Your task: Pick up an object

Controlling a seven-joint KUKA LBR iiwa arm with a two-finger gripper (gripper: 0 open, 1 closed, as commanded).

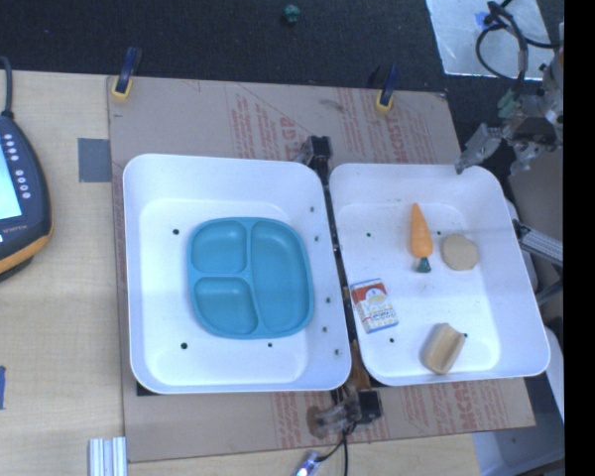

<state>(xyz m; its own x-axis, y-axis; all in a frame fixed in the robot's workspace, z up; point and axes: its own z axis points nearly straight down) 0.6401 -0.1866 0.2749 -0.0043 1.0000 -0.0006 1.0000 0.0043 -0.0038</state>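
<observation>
Two white bins (228, 172) are shown on a wooden bench; the carrot (420, 230) lies in the right bin. Approach is pending: the gripper (496, 142) (state indiscernible) must be lowered over it.

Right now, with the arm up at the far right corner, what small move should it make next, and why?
Probably swing the gripper in over the right bin toward the carrot. The gripper sits outside the bin's far corner, and the carrot is the nearest item, lying apart from the round beige piece.
</observation>
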